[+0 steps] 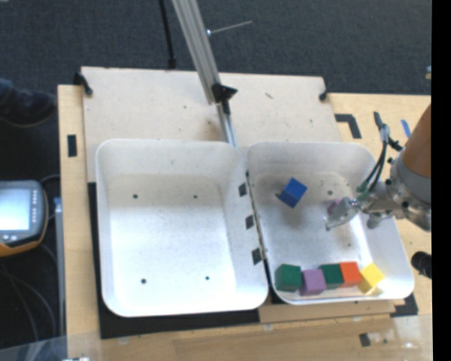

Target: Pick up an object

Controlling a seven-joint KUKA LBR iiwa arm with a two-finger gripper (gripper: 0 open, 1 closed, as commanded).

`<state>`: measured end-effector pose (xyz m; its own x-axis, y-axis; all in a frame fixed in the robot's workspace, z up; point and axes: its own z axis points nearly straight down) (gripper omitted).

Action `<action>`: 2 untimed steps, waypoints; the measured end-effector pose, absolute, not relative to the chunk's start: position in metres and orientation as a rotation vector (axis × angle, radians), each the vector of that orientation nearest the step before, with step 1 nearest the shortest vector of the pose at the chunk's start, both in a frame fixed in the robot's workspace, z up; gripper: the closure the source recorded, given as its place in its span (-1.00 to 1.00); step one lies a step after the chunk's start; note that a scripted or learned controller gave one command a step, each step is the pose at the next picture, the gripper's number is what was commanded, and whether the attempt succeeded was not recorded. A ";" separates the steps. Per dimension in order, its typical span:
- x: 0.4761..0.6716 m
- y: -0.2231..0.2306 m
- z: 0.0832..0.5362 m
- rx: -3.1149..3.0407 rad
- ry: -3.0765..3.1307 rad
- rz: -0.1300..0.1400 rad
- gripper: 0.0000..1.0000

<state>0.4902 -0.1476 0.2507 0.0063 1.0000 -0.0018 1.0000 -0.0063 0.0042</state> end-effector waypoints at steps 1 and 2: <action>0.490 -0.148 0.251 2.227 2.209 0.003 -1.00; 0.490 -0.117 0.220 2.218 2.227 -0.001 -1.00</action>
<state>0.4904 -0.1170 0.2197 -0.0041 1.0000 0.0004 1.0000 0.0041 -0.0010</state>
